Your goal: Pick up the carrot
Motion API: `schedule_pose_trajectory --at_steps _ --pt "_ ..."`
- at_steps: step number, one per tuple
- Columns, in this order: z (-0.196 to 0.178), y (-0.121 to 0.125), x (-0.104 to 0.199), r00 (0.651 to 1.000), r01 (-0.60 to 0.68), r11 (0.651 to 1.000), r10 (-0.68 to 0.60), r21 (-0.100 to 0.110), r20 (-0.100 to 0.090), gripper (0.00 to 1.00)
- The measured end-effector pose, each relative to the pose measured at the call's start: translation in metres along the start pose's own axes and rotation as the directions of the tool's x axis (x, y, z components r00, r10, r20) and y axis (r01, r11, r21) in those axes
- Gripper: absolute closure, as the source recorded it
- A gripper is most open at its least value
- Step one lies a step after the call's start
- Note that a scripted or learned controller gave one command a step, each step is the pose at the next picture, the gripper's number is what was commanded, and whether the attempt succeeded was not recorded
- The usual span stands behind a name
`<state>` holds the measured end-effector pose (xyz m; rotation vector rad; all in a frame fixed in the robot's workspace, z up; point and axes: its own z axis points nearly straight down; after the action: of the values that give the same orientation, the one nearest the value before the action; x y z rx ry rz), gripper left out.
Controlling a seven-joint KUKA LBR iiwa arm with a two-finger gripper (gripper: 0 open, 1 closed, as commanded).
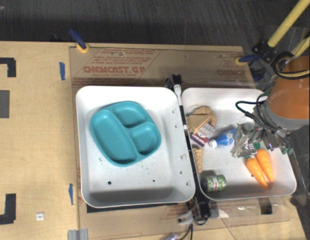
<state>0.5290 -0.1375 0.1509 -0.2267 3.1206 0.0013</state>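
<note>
Carrot [260, 167] lies in the right bin [290, 186], near its right wall, just under the tool [256, 143]; whether the tool is open or closed I cannot tell. Descend squarely across the carrot's width, clear of that wall. The cardboard-covered bench [35, 134] also carries a left bin [87, 184] holding a teal divided plate [125, 132].
</note>
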Motion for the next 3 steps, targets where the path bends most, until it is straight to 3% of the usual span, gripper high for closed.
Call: schedule_pose_trajectory --at_steps 1,2,3 --pt "0.002 -0.002 0.002 1.0 -0.004 1.0 0.004 0.0 -0.005 0.0" --pt "0.056 -0.039 0.037 1.0 -0.002 1.0 0.002 0.002 -0.002 0.0" --pt "0.06 -0.042 0.045 0.985 0.17 0.985 -0.17 0.005 0.004 0.0"
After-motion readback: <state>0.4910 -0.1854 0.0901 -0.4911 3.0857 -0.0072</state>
